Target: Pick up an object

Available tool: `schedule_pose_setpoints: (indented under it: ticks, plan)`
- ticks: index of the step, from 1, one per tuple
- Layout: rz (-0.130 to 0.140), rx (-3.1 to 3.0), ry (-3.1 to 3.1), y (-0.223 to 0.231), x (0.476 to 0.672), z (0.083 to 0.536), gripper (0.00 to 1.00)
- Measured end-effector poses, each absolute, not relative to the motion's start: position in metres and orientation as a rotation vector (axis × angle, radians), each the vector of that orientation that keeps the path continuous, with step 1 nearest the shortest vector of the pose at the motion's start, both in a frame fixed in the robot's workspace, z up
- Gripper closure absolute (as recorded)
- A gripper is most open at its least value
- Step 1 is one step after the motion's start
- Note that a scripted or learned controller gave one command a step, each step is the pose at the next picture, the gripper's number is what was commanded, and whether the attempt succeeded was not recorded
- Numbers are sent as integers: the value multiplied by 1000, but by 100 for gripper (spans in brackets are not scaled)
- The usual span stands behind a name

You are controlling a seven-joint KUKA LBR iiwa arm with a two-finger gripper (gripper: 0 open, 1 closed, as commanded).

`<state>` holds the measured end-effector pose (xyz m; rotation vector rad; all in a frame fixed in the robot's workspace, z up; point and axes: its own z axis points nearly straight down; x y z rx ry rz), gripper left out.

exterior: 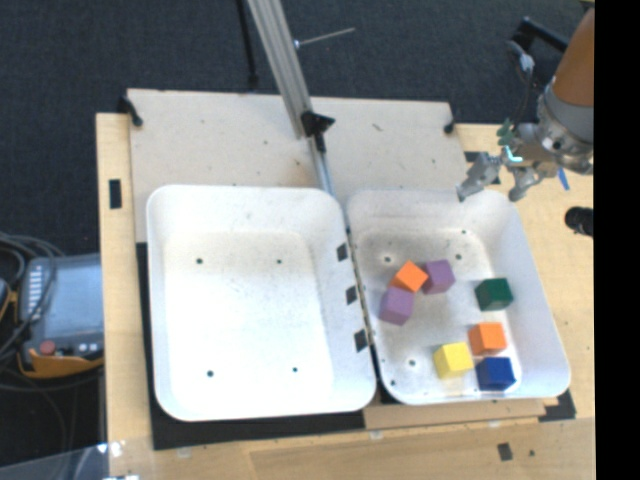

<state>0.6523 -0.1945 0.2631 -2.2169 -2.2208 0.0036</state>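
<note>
At the right edge of the camera view, in its upper part, you see the arm (pixel 572 73) coming in, its orange band sitting above the grey wrist. Below the wrist the gripper (pixel 496 181) hangs over the far rim of the right bin (pixel 535 268), near that bin's upper right corner. You can see its two fingers spread apart, one toward the left and one toward the right, with nothing between them.

Lower in the frame, the right bin holds seven small blocks, all well apart from the gripper. Near the bin's middle you find an orange block (pixel 409 277) touching a purple block (pixel 438 276) on its right, and a second purple block (pixel 396 305) just below and left of the orange one. Toward the bin's right side sits a dark green block (pixel 493 293). Below it, near the bin's lower right corner, a second orange block (pixel 488 338) rests just above a blue block (pixel 495 373), and a yellow block (pixel 452 359) lies just beside them on the left.

In the left half of the frame you see the left bin (pixel 250 298), side by side with the right one. A slanted metal rail (pixel 285 58) runs from the top of the frame down to the gap between the two bins. At the far left edge a teach pendant (pixel 55 313) lies off the bench.
</note>
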Motion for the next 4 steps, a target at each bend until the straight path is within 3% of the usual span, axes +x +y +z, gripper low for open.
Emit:
schedule_pose_setpoints:
  ticks: [1,3,4]
  plan:
    - [4,-2218,-2228,-195,653,267,0]
    - [7,-2223,-2218,-199,635,164,0]
    - [6,-2224,-2216,-200,638,102,0]
